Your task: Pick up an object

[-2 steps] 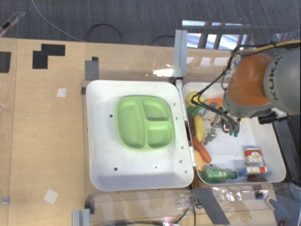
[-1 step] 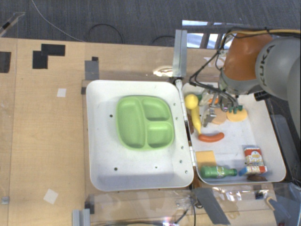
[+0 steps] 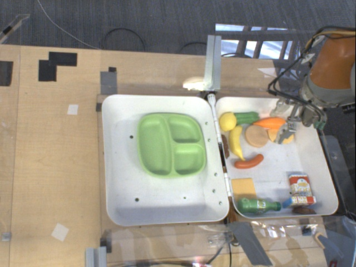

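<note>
As you scan from the left, read these off:
Left bin (image 3: 119, 204): green divided plate (image 3: 171, 144).
Right bin (image 3: 325, 174): lemon (image 3: 227, 121), banana (image 3: 237, 142), tan disc (image 3: 257, 136), carrot (image 3: 271, 123).
Claw (image 3: 289, 131): directly right of the carrot, apparently touching; you cannot tell its state.

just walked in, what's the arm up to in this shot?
The arm's gripper is down in the right bin, at the far end by the carrot and the round tan piece. Nothing is visibly lifted. The banana, lemon, sausage, green bottle and small carton lie in that bin. The left bin holds a green divided plate.
</note>
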{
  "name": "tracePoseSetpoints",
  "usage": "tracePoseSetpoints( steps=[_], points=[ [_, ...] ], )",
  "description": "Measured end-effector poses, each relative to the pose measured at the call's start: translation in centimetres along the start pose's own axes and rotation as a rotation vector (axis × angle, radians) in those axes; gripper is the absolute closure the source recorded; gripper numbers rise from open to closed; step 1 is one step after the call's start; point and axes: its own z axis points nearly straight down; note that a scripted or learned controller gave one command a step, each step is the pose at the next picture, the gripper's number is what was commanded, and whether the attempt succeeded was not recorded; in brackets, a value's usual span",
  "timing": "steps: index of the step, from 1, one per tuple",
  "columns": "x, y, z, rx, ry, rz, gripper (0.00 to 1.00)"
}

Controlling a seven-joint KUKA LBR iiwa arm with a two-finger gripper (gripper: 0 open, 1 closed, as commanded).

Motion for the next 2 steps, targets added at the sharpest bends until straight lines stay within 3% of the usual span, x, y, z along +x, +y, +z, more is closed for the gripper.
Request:
tracePoseSetpoints(
  steps=[1,2],
  points=[
    [3.5,6.4,4.0,-0.005,-0.006,0.048,0.00],
    [9.2,7.1,4.2,-0.005,0.002,0.184,0.00]
  ],
)
